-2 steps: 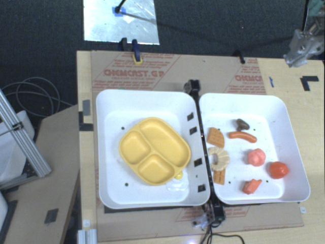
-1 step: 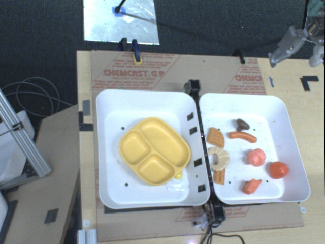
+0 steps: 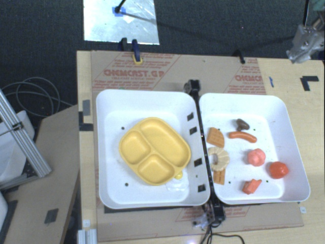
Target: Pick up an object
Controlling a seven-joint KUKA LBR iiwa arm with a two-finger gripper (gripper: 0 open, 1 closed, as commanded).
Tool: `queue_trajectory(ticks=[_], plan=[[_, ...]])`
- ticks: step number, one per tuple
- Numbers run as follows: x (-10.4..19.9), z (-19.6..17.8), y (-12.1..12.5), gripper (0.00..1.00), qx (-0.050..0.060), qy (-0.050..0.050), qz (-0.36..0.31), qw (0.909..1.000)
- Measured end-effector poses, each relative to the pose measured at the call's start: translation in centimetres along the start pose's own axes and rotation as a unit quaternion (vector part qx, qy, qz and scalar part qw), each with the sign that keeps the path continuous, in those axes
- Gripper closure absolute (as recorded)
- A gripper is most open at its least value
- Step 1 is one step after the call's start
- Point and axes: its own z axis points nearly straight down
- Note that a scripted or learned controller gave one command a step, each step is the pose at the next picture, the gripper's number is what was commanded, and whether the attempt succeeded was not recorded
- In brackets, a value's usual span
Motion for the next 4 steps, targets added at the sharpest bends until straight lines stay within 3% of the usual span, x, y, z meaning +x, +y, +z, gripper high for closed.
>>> queue_trajectory(ticks=[1, 2, 3, 4], plan=[[0.0, 0.0, 0.0, 0.00, 0.001, 0.000, -0.001, 1.0000], [0.0, -1.1, 0.0, 1.00, -0.002, 0.000, -0.002, 1.0000], [0.0, -1.1, 0.0, 0.00, -0.001, 0.000, -0.002, 1.0000], [-0.1, -2.3, 0.1, 1.00, -0.003, -0.001, -0.003, 1.0000]])
